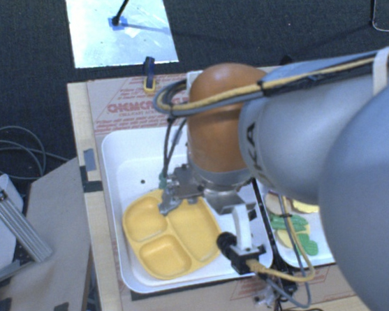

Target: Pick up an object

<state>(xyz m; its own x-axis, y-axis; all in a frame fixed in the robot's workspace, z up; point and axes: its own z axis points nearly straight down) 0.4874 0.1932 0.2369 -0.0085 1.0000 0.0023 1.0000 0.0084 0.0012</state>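
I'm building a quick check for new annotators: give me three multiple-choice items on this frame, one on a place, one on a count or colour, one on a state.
1. Where does the yellow tray lie?
A. In the left white bin
B. On the dark floor
C. On the grey arm

2. How many compartments does the yellow tray show?
A. One
B. Three
C. Six

3. How does the yellow tray sit?
A. Standing on its edge
B. Flat, open side up
C. Flipped upside down

Answers:
1. A: the tray rests on the floor of the left bin, within its white rim.
2. B: raised ridges split it into three wells.
3. B: the hollow wells face the camera, and the tray lies level on the bin floor beneath the arm.
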